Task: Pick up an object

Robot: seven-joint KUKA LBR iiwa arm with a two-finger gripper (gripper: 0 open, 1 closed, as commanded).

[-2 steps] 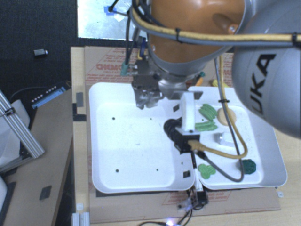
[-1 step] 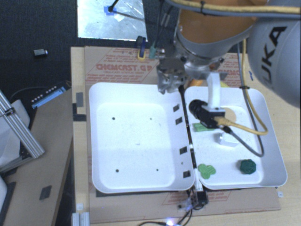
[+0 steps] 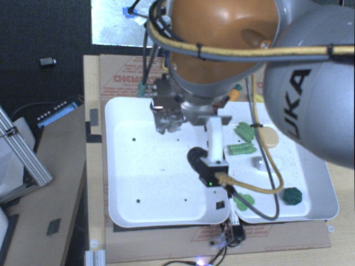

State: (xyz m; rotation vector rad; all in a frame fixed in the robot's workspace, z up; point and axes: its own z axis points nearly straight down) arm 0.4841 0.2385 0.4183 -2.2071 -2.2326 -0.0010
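- Grey arm with orange band [image 3: 222,32] reaches in from the right and hangs over the divide between the two shallow white plastic bins
- Gripper [image 3: 166,123] sits low over the upper part of the left bin [image 3: 138,204]; whether its fingers are open or closed, cannot tell, and nothing is seen held
- Right bin [image 3: 319,204] holds the loose objects: two ridged green pieces [image 3: 242,140] near its upper left, one above the other
- Pale tan round disc [image 3: 270,137] just right of the green pieces
- Small grey metallic piece [image 3: 258,162] below them
- Dark green lumpy ball [image 3: 292,195] near the lower right corner, well apart from the gripper
- Another small green piece [image 3: 244,201] near the lower left corner, partly crossed by a yellow cable [image 3: 249,187]
- Both bins rest on a brown cardboard sheet [image 3: 127,76] on the surface
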